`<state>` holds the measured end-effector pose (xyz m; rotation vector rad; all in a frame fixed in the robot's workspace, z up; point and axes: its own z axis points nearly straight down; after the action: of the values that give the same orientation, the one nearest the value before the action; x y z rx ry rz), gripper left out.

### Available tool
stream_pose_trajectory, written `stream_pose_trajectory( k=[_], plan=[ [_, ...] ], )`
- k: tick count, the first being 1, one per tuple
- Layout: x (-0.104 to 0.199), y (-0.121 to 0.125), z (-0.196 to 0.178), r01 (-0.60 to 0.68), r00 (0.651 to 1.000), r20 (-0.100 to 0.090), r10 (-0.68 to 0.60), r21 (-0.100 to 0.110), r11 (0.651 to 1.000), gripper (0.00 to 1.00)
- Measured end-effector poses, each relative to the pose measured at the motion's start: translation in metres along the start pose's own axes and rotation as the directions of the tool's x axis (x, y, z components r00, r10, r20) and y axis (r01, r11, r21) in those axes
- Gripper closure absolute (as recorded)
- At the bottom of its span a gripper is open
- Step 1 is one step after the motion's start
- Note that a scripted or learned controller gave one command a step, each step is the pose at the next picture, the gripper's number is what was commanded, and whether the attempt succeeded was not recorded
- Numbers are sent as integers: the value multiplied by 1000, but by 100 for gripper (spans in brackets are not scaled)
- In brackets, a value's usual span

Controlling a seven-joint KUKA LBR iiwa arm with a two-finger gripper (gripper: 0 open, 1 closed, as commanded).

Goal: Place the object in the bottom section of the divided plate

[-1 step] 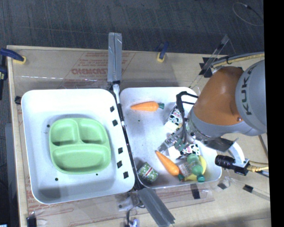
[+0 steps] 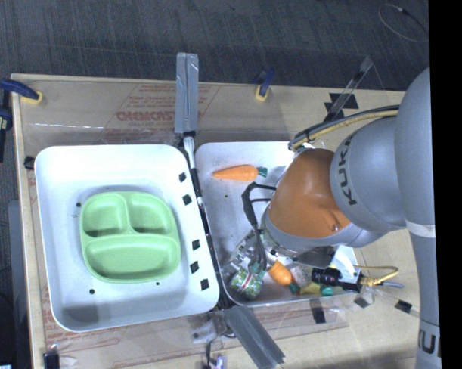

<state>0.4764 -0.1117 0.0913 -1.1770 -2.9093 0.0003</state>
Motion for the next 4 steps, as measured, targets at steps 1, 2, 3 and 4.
stream_pose_trajectory(
  k=[1,2,3,4],
  plan=[
    [9,57,-181,318,948,8,-318,-1,948,100],
    [84,87,-132,291,957,3,-291,0,957,100],
    [53,55,-100,342,940,2,-342,1,940,100],
    [100,103,-100,503,864,1,-503,1,864,100]
  ],
)
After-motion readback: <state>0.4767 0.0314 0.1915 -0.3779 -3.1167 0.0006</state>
